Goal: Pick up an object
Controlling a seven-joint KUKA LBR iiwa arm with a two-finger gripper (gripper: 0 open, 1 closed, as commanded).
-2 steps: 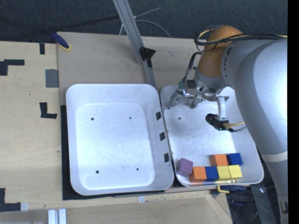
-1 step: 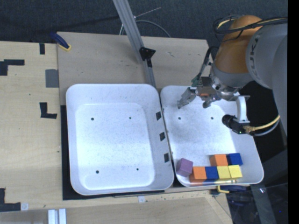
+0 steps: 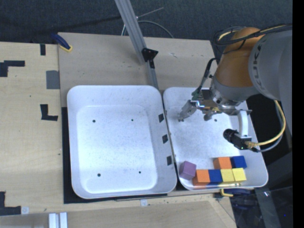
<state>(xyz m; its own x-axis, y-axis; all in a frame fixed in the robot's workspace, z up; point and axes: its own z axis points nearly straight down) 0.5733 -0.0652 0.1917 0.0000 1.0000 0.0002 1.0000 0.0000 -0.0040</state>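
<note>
The arm [image 3: 266, 56] is cut off by the right edge.

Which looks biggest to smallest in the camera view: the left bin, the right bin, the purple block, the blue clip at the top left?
1. left bin
2. right bin, partly hidden by the arm
3. purple block and blue clip: look about alike, so no ranking between them

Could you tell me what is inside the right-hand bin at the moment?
The right-hand bin holds a purple block and orange, blue and yellow blocks; the arm covers its far corner.
</note>
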